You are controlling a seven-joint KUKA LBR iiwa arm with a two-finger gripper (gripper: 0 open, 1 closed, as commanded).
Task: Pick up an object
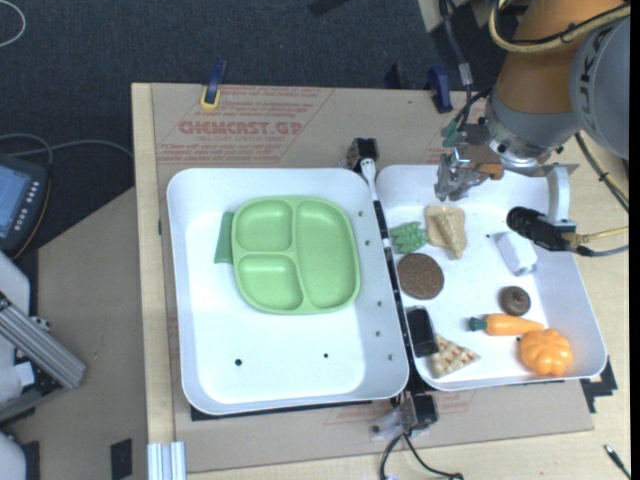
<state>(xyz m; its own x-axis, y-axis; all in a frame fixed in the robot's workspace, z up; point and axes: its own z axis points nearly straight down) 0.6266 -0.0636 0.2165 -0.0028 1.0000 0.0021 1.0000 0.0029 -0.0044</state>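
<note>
The gripper (452,183) hangs at the far side of the right bin (575,303), just above the pale wedge of toy cheese (447,229), which lies just beside the green toy leaf (407,235) and just behind the brown round cookie (420,276); whether its jaws stand wide or narrow I cannot tell from this slanted view. The wedge looks like a light, stiff plastic piece with smooth, probably slippery faces, not fragile. I judge the surest hold is across its two flat sides near the thick end, since the tapered tip could squirt out.
</note>
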